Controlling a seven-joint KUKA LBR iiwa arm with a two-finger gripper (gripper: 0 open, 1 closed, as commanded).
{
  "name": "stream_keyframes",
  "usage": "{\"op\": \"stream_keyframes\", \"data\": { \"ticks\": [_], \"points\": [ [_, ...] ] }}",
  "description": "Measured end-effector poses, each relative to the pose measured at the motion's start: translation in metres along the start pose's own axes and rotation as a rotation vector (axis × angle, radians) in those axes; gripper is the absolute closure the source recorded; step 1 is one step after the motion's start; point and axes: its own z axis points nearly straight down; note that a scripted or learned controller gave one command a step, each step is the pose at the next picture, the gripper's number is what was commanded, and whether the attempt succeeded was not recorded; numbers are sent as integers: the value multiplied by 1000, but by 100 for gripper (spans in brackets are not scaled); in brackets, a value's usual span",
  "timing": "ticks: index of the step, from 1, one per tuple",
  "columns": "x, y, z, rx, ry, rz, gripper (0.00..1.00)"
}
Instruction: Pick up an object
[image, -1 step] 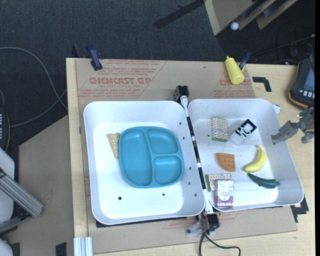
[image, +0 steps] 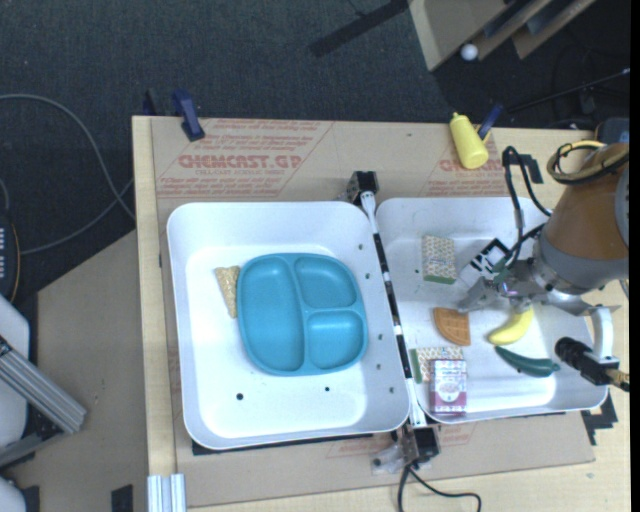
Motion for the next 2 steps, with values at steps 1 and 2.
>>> {"op": "stream_keyframes", "data": {
  "ticks": [1,2],
  "points": [
    [50,-19,8,-7,-1,1,0],
    [67,-21,14,-11,-4,3,0]
  ]
}}
